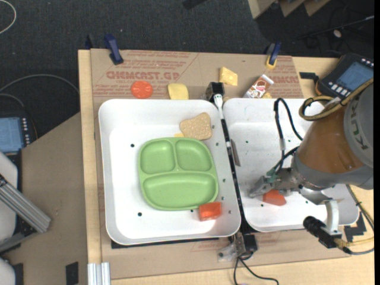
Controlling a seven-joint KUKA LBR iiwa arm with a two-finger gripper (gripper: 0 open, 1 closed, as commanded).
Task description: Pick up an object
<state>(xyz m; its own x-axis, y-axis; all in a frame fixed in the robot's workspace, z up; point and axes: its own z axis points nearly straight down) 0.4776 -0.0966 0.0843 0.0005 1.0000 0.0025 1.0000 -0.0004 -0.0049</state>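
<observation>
- We judge the step to be the close approach: the arm (332, 147) reaches into the right bin (261, 129), and the pincer (265, 186) sits low over the bin floor, just beside a red piece (274, 198).
- The red piece, our likely target, lies near the front of the right bin, touching or almost touching the pincer's grey tip; we cannot tell which.
- We cannot tell whether the pincer is released or clenched, and nothing shows the piece between its parts, so we do not count it as held.
- Next, in our judgement, the pincer must centre over the piece, settle around it and lift straight up; an off-centre closing may just push it along the floor.
- Other candidates sit in the left bin (119, 159): a green tray (177, 174), an orange block (210, 210) at its front corner, a tan slice (196, 126) behind it.
- The wrist and cables hide much of the right bin's far side, and the pincer's outline is blurred.
</observation>
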